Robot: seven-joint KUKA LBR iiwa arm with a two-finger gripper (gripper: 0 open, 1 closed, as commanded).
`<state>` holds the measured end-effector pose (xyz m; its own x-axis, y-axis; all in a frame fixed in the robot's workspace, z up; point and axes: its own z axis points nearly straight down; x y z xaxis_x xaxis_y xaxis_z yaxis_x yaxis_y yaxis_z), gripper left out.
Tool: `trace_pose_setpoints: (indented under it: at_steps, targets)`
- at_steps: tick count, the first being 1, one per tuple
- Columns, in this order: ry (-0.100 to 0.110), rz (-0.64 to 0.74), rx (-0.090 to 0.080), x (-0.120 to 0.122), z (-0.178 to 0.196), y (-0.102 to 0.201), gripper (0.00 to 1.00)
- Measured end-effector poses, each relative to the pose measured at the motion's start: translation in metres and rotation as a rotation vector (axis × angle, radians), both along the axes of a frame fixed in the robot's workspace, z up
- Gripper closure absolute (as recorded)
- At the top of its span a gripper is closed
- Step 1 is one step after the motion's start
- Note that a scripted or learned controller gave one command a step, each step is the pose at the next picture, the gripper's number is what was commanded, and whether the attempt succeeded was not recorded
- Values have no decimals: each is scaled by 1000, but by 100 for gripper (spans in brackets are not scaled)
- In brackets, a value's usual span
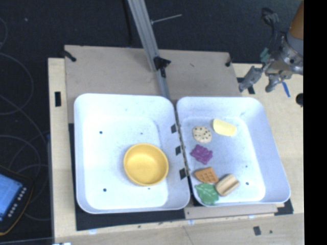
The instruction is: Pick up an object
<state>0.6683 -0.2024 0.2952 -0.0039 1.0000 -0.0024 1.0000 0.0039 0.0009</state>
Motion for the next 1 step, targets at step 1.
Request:
trace_pose_setpoints:
  at_steps: [1]
  targets:
    - [1,0,-2,0,0,-1,0]
